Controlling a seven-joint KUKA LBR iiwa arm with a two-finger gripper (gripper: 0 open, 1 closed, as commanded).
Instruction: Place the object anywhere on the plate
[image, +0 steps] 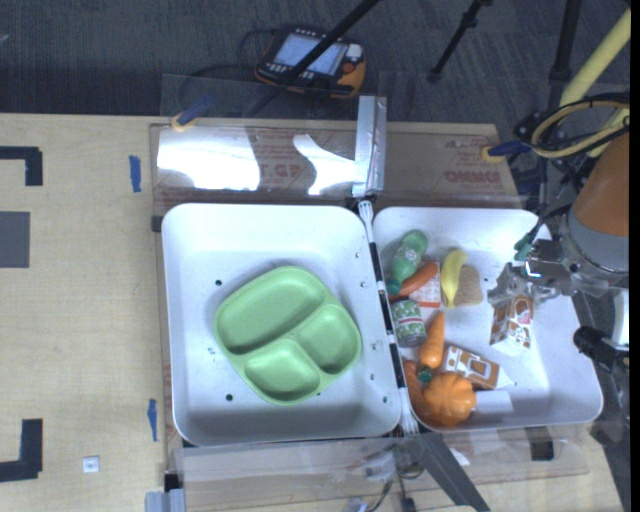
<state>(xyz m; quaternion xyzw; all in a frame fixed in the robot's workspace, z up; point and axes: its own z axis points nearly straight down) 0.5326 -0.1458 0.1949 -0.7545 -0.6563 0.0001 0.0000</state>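
Task barely begun, by the look of it. The green three-compartment plastic plate (288, 332) sits in the middle of the left white bin (190, 240), turned at a slant, nothing in any of its sections. Every candidate object lies in the right white bin (560, 395), so pick, carry across and drop are all left to do.

The grey two-finger gripper (524, 278) hangs by the right bin's right edge, right above a small orange-and-white printed carton (512, 325). The carton's top touches or overlaps the metal parts, but whether it sits between them or just lies under them I cannot tell, nor how wide the claw is spread. That carton is my best guess for the task's object, judging from the position alone.

Counts, right bin:
- one green bottle-like item (407, 254) near the back-left corner
- one yellow banana-shaped toy (453, 275) and one tan bread-like piece (470, 288) beside it
- two orange carrot-shaped toys, one (420, 280) near the left edge, one (433, 340) mid-bin
- one green-and-white can (409, 322) along the left edge
- one orange round pumpkin-like toy (446, 397) at the front-left corner
- two cartons: the one by the gripper, plus a brown-orange box (472, 367) toward the front

Bins: two. Plates: one. Some items overlap, so the count may be off.
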